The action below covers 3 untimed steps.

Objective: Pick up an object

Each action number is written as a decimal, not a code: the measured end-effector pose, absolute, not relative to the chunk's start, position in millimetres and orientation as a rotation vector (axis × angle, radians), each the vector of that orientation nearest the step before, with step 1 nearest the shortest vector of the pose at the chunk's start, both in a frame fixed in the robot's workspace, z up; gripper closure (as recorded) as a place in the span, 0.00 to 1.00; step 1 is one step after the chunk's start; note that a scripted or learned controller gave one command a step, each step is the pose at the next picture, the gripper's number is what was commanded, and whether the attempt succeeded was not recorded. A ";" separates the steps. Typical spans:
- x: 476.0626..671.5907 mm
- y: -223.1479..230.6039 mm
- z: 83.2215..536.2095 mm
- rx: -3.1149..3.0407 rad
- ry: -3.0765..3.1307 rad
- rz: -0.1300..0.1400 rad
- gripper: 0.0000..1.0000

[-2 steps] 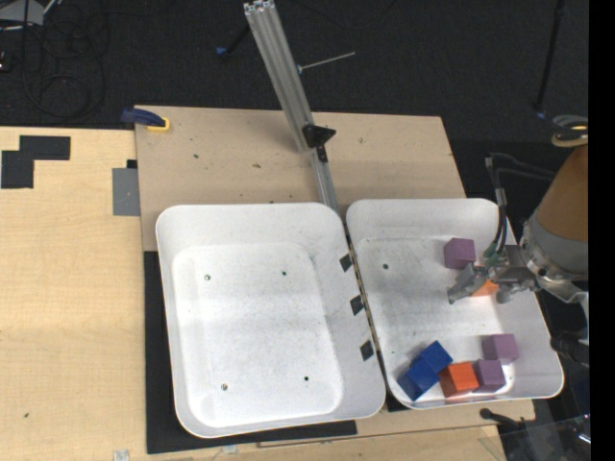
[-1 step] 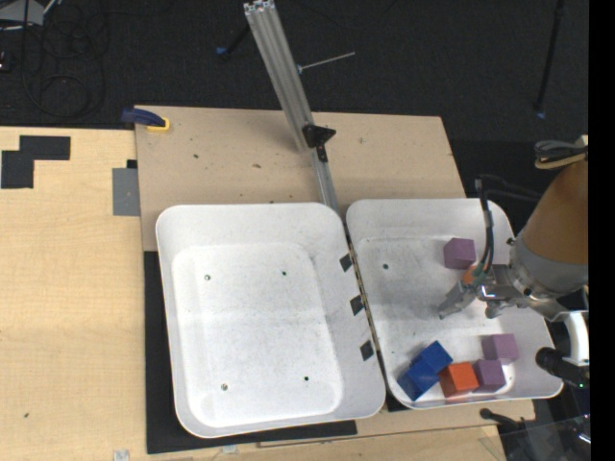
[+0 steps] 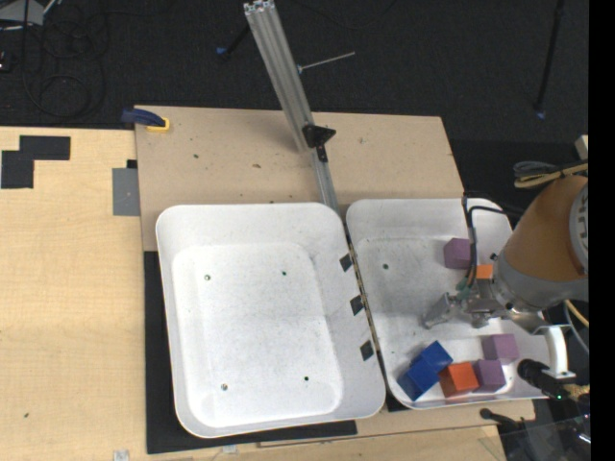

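Arm [image 3: 548,248] comes in from the right, over the right bin [image 3: 404,229]. Gripper [image 3: 452,310] sits low above the bin floor, roughly mid-bin, pointing left. Finger state — can't tell, the metal parts blur together against the white floor. Nothing visibly between them.

Objects, all in the right bin:
- blue block [image 3: 425,370] near the front wall, tilted, lying just left of the orange block [image 3: 459,378]
- orange block touching or nearly touching a purple block [image 3: 490,376] on its right
- second, paler purple block [image 3: 500,347] just behind that pair, close to the wrist
- another purple block [image 3: 458,253] further back, beside the arm, apart from the front cluster
- small orange piece [image 3: 483,271] right at the arm's edge, partly hidden — can't say what it is

Gripper is between the back purple block and the front cluster, touching neither as far as visible.

Left bin [image 3: 192,238] sits flush against the right one, black clips [image 3: 356,304] along the shared edge. Grey aluminium rail [image 3: 283,75] runs diagonally from the back of the bench down to the seam between the bins. Blue-and-yellow clamp [image 3: 146,118] at the bench's back left corner.
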State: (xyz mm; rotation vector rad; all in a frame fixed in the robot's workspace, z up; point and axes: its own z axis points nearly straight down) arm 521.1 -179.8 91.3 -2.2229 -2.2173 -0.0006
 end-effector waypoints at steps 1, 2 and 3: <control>520.7 -180.5 102.1 -2.229 -2.209 -0.001 1.00; 513.8 -176.4 149.1 -2.226 -2.218 -0.001 1.00; 517.5 -176.4 191.5 -2.221 -2.224 -0.002 1.00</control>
